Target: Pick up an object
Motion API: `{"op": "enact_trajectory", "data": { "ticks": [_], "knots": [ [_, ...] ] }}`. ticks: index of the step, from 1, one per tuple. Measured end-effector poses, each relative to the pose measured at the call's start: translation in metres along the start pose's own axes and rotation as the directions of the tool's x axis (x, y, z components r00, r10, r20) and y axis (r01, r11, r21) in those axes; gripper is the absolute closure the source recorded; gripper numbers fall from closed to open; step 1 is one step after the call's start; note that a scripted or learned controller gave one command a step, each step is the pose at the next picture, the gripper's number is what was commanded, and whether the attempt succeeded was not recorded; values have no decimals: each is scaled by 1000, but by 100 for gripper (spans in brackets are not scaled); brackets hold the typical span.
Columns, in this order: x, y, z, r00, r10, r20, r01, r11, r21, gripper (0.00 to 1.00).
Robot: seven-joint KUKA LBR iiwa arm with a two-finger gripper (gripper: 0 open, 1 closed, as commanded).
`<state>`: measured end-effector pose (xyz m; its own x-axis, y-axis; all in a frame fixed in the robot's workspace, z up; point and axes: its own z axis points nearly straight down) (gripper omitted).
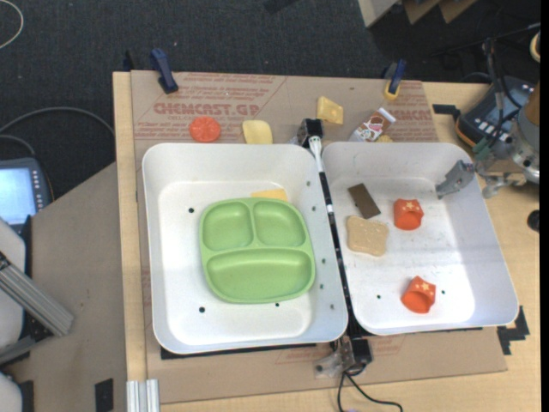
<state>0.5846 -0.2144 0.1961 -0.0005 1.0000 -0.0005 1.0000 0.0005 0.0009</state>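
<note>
Looking down from the camera view, I see my tool (455,180) poised at the upper right edge of the right bin (480,303), grey and small against the white rim; whether it is spread or pressed together I cannot tell, and nothing shows in its grip. Inside that bin lie a dark brown bar (364,201), a tan slice of toast (368,236) just below it, one red pepper piece (408,214) near the middle and another red piece (419,295) lower down, well apart from my tool. The left bin (167,256) bears a green divided plate (256,250) with a pale yellow piece (270,195) touching its top edge. On the cardboard-covered tabletop (129,187) behind the bins sit an orange disc (205,129), a yellow block (256,132), a cheese wedge (330,110) and a small wrapped packet (371,128).
</note>
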Motion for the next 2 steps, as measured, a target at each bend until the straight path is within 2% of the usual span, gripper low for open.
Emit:
{"op": "enact_trajectory", "data": {
  "ticks": [1,2],
  "knots": [
    [70,-2,59,1000,-4,-5,5,1000,7,0],
    [69,-15,112,1000,3,-3,-3,1000,0,0]
  ]
}}
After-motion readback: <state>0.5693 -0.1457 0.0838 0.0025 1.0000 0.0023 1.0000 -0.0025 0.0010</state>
